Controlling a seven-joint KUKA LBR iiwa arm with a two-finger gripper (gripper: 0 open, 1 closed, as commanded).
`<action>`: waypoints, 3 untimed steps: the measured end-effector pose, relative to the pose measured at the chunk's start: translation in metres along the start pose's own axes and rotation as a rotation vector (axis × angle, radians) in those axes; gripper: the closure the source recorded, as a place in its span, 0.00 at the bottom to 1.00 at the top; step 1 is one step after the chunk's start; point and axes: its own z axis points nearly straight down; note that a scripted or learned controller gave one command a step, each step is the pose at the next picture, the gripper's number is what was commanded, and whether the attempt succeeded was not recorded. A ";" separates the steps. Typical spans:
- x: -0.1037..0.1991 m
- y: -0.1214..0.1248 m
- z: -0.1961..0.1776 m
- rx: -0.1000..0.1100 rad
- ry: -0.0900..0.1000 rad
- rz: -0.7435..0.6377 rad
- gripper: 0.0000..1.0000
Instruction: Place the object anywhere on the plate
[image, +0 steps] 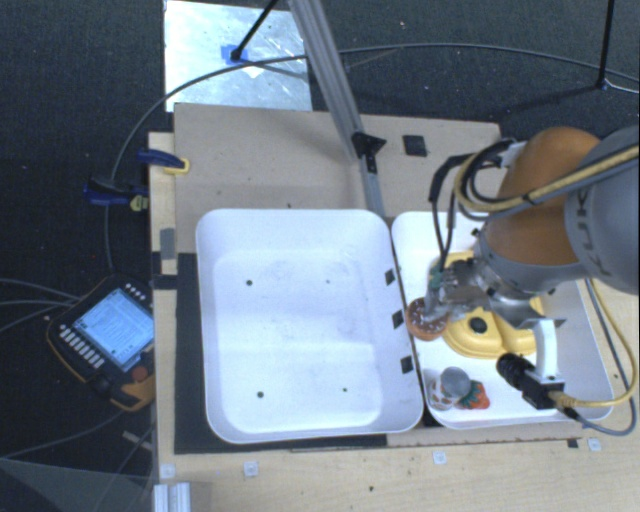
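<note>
Risk gathers at the gripper (440, 296), which hangs low over the right bin (592, 352), close to that bin's rim on the side facing the left bin (300, 320). Its own body and the wrist above it hide the tips, so I cannot tell whether it is wide, narrow or clamped on anything.

Just below the gripper, touching it or nearly so, lies a brown round object (425, 320), which I take to be the task's thing. It sits just beside the yellow plate (482, 336), or perhaps overlapping its edge, and not clearly on it. The plate lies just beyond the gripper towards the arm, partly under the wrist.

If the grasp is shallow or off-centre, the brown piece may slip out on lifting, or get nudged towards the rim instead of being picked up. If the gripper is already carrying it, a release here would probably drop it beside the plate, because the plate's open face lies further towards the arm.

Further from the gripper, towards the bin's near edge, a small grey and orange item (458, 387) lies well clear. The black cable fitting (527, 380) hanging beside the plate could snag or sweep it in a sideways move.
</note>
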 end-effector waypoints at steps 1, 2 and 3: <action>0.044 0.004 -0.002 0.001 0.000 0.002 1.00; 0.101 0.002 -0.011 0.002 0.000 0.000 1.00; 0.122 -0.002 0.010 0.005 -0.002 0.004 1.00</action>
